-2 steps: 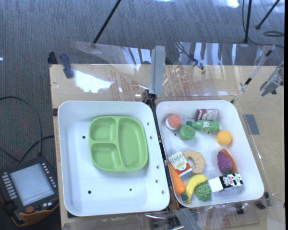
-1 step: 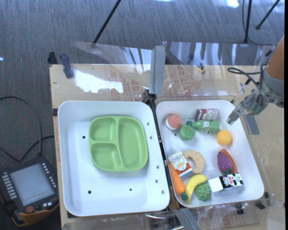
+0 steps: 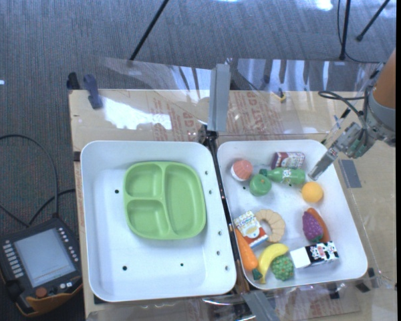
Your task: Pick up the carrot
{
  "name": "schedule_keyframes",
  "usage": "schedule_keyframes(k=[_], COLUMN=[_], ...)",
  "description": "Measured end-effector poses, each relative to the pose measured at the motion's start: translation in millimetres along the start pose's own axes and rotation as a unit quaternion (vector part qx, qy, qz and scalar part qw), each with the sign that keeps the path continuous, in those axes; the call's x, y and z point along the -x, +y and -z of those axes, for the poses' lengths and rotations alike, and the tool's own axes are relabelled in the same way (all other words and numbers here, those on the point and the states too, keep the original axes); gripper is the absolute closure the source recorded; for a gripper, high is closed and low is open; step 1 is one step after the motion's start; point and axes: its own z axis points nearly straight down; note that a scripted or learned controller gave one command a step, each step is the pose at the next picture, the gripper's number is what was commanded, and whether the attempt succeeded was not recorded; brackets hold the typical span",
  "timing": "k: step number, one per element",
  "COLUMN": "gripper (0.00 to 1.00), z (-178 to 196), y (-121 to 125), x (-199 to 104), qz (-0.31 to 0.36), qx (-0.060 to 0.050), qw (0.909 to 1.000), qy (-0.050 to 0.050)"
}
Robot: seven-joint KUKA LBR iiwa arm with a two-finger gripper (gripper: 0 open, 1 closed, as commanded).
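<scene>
The carrot [image 3: 245, 249] is orange with a green top. It lies along the left wall of the right bin [image 3: 353, 226], near the front, next to a yellow banana [image 3: 271, 254] and a small juice box [image 3: 249, 225]. My gripper [image 3: 319, 171] hangs over the bin's back right part, slanting down to the left. Its tip is just above an orange ball [image 3: 312, 192] and right of a green bottle [image 3: 287, 176]. It is far from the carrot, which lies free in the bin.
The right bin also holds a red can [image 3: 289, 159], a green apple [image 3: 260, 184], a ring-shaped slice [image 3: 274, 225], purple grapes [image 3: 312, 226], broccoli [image 3: 283, 267] and a milk carton [image 3: 314, 255]. The left bin [image 3: 100, 246] holds a green divided plate [image 3: 165, 199].
</scene>
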Motion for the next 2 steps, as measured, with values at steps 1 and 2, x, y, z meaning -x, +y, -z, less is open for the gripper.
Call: schedule_keyframes(k=[1, 2], gripper=[0.0, 1.0], z=[-167, -155], y=[-4, -2], x=[20, 21], qz=[-0.024, -0.021], qx=[-0.001, 0.0], qw=[0.9997, 0.9998], qy=[0.001, -0.001])
